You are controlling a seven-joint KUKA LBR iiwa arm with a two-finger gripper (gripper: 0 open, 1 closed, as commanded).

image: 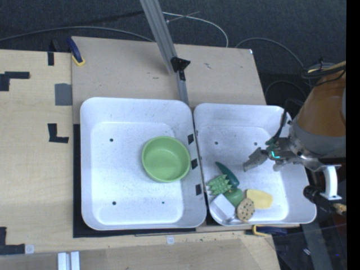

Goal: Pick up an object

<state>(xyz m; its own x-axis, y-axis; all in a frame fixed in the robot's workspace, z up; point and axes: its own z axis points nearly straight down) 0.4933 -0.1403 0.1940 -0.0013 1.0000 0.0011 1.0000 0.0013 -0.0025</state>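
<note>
We note two speckled white plastic bins: one under the gripper (256, 161), right bin (236, 117), and one beyond its fingertips, left bin (112, 117). The green bowl (165, 159) there looks smooth, matt plastic. The bench (219, 75) resembles matt wood.

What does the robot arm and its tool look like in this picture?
The arm is bulky and rounded, with a broad orange band over grey. Its tool is dark grey and narrow, with a small teal light near its base. A white fitting sits below the wrist.
</note>
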